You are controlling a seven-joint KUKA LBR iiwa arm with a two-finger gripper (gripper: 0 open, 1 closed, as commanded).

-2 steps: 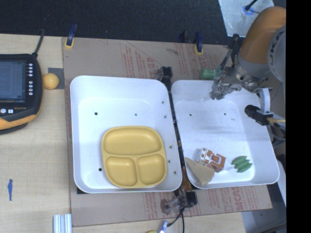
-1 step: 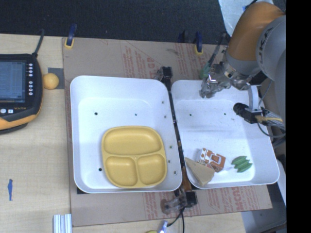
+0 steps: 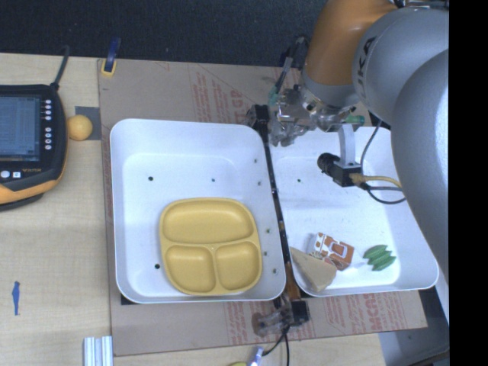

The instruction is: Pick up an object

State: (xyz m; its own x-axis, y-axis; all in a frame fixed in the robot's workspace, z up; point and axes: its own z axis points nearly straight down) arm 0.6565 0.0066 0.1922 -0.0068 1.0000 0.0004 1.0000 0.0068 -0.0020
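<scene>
Small objects in the right bin, arm poised at its far corner.

Nearest, along the right bin's (image 3: 412,280) front edge, lie a tan wedge-shaped piece (image 3: 314,271), touching a small white packet with orange-brown print (image 3: 332,250), and just beside that a green leaf-like item (image 3: 379,257). The left bin (image 3: 133,197) holds a yellow three-compartment tray (image 3: 210,245) near its front. Farther back, the claw (image 3: 288,126) hangs over the right bin's far-left corner, by the divide between the bins; whether it is clenched or released I cannot tell. A teach pendant (image 3: 27,147) rests on the table (image 3: 46,280) at left.
</scene>
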